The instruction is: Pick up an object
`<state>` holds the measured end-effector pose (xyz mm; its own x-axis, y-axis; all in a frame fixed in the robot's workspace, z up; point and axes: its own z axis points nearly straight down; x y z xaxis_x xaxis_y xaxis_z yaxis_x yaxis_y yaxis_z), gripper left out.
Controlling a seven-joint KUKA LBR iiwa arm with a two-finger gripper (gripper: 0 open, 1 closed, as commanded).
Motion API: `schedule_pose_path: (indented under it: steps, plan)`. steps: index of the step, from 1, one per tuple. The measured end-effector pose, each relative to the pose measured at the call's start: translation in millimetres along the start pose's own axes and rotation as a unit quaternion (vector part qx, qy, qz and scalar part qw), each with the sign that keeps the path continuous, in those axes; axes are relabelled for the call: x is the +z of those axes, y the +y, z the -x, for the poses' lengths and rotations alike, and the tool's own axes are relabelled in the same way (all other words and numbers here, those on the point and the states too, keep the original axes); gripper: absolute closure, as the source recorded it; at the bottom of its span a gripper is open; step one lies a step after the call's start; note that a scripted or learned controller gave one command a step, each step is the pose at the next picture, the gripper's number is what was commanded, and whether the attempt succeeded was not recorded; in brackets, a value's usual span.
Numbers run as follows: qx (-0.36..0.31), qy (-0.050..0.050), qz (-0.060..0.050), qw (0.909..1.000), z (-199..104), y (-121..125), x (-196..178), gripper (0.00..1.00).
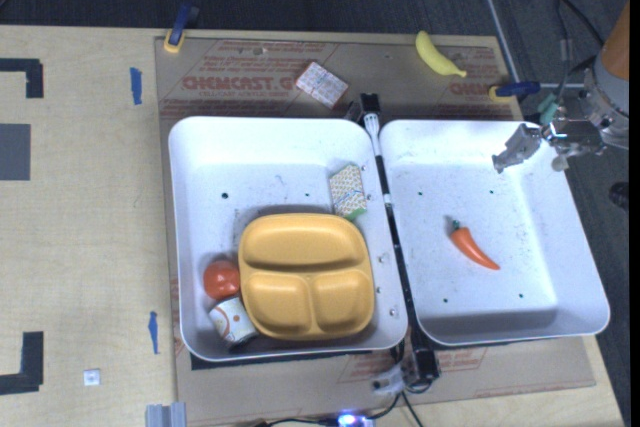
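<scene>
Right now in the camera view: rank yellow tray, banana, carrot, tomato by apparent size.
1. Yellow tray, by far the largest.
2-3. Banana and carrot: look about alike in length, not ranked.
4. Tomato, smallest, though the tray partly hides it.

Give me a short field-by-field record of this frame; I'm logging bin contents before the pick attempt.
left bin: yellow divided tray, red ball and small white-and-orange can at the tray's left, patterned packet above the tray
right bin: orange carrot toy, lying alone near the middle
outside the bins: yellow banana and patterned card on the board behind them
gripper: over the right bin's far right corner, apart from the carrot
finger state: cannot tell
</scene>
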<state>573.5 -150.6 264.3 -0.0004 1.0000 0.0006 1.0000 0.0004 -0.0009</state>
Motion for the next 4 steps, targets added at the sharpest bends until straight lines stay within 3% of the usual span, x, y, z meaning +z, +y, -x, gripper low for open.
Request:
schedule_pose_path:
  steps: [1,2,3,4]
  plan:
    - [0.001,0.000,0.001,1.0000,-15.9,-44.8,118.6,0.00]
    - [0.000,0.000,0.002,1.0000,-57.1,-58.0,178.2,0.00]
    - [0.001,0.000,0.004,1.0000,-56.7,-56.9,168.0,1.00]
    - [0.000,0.000,0.001,1.0000,-132.4,-93.5,79.7,1.00]
